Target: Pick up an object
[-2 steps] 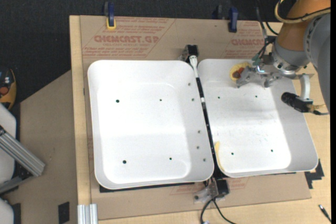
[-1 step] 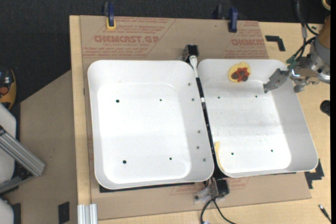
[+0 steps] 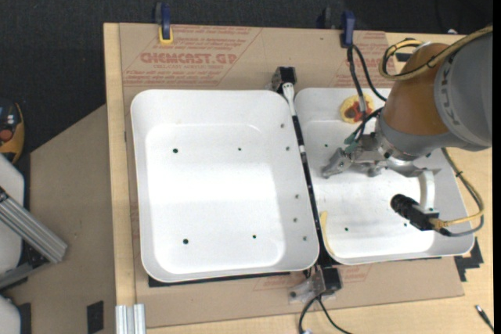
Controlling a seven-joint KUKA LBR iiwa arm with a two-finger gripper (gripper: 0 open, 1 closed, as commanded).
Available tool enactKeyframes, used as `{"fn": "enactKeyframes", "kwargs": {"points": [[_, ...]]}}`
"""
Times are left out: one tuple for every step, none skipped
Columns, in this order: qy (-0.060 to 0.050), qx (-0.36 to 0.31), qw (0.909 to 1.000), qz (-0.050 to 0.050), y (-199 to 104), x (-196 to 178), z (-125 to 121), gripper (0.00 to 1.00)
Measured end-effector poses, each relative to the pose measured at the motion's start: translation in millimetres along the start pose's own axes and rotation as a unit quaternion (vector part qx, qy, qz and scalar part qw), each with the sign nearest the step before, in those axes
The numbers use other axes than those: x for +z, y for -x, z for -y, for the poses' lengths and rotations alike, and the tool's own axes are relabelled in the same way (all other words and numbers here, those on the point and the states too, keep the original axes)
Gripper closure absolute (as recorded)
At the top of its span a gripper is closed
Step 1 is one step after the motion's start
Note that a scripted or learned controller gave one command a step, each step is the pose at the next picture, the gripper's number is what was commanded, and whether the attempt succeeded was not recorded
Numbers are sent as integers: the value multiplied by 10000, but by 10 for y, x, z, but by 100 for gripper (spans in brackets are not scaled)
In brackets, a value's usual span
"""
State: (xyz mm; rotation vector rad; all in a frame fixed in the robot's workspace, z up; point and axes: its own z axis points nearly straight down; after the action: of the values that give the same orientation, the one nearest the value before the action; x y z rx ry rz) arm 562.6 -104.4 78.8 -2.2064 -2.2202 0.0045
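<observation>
A small yellow and red object lies at the far end of the right bin, close to its back wall. My gripper hangs low over the middle of that bin, pointing left toward the divider between the bins. It is a short way in front of the yellow and red object and apart from it. The grey arm with its orange band covers the bin's right side. Nothing shows in the gripper.
The left bin sits beside the right one, their rims meeting at a dark strip. A black connector with a yellow cable hangs off the arm over the right bin's near part. Blue clamps hold the board's far edge.
</observation>
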Motion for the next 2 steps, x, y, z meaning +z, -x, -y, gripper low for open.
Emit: {"fn": "enactKeyframes", "kwargs": {"points": [[116,-10,9999,23,-554,-1129,-215,0],[71,26,10000,32,-512,-1167,-192,100]]}}
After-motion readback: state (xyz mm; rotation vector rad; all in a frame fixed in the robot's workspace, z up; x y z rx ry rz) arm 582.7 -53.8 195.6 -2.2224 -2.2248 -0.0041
